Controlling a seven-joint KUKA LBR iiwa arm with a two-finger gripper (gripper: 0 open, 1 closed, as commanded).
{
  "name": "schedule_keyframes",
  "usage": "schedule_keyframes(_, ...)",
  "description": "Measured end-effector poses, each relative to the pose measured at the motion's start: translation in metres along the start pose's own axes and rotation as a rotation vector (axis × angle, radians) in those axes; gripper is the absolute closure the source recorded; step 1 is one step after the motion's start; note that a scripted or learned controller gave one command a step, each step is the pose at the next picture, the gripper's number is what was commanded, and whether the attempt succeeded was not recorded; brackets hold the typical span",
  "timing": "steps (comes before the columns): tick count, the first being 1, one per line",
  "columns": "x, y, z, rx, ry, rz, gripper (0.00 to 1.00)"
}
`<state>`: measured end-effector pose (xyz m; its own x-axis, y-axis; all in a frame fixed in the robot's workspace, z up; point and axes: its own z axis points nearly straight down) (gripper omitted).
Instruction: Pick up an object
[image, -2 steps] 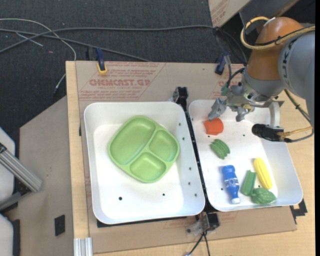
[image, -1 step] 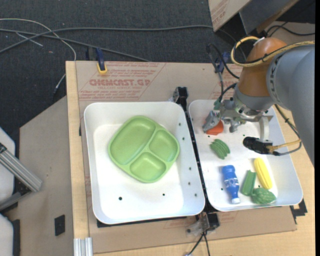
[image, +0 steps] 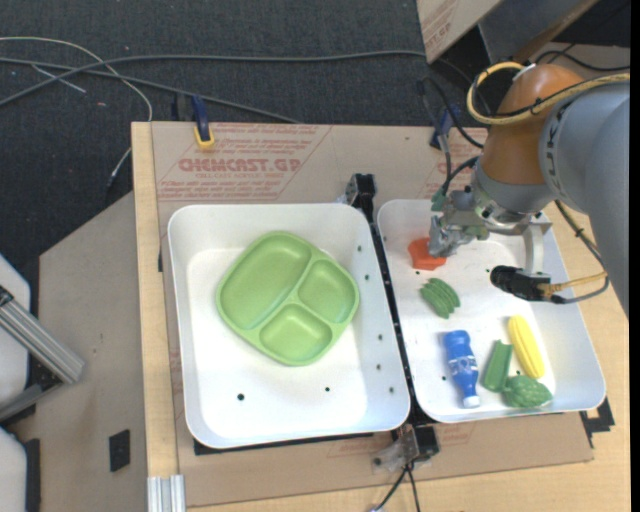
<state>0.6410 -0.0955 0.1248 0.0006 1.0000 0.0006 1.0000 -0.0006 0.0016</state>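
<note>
My gripper (image: 442, 243) hangs low over the back left part of the right bin (image: 575, 345), right at an orange-red block (image: 426, 256). The block's top edge is hidden behind the fingers. A green ridged vegetable (image: 439, 295) lies just in front of the block. Further forward are a blue bottle (image: 460, 367), a green pickle-like piece (image: 495, 365), a yellow corn cob (image: 525, 345) and a green broccoli piece (image: 526, 391).
The left bin (image: 200, 330) holds a light green divided plate (image: 288, 296). A black clamp (image: 360, 187) sits between the bins at the back. Both bins rest on a cardboard sheet (image: 240, 160). A black cable connector (image: 515, 281) dangles beside the wrist.
</note>
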Motion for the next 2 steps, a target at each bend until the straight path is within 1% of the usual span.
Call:
schedule_keyframes(1, -0.001, 0.006, -0.045, -0.005, -0.002, -0.002, 1.0)
schedule_keyframes(2, -0.008, 0.015, -0.1, -0.007, -0.002, -0.002, 1.0)
